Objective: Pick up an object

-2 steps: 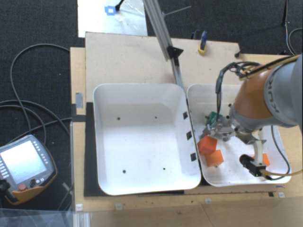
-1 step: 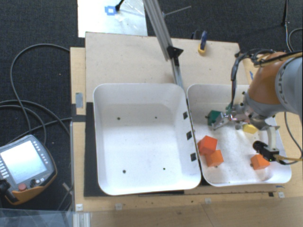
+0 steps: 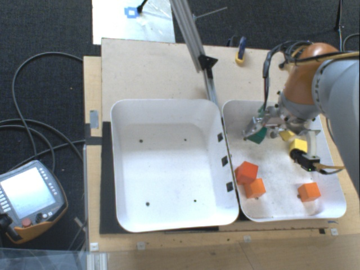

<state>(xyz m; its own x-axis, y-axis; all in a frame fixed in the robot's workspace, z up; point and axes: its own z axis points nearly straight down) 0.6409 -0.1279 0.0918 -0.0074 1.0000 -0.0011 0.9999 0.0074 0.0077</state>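
Seen from above, a grey arm with an orange band reaches into the right bin (image 3: 278,170), a shallow white tray; its gripper (image 3: 259,128) hangs low over the far left part of that bin; a small green object (image 3: 255,137) sits right at the gripper's tip, and whether the gripper is wide, narrow or gripping it cannot be told; two orange cubes (image 3: 246,172) (image 3: 256,188) touch each other near the bin's left wall; a third orange cube (image 3: 309,192) lies by its near right corner.
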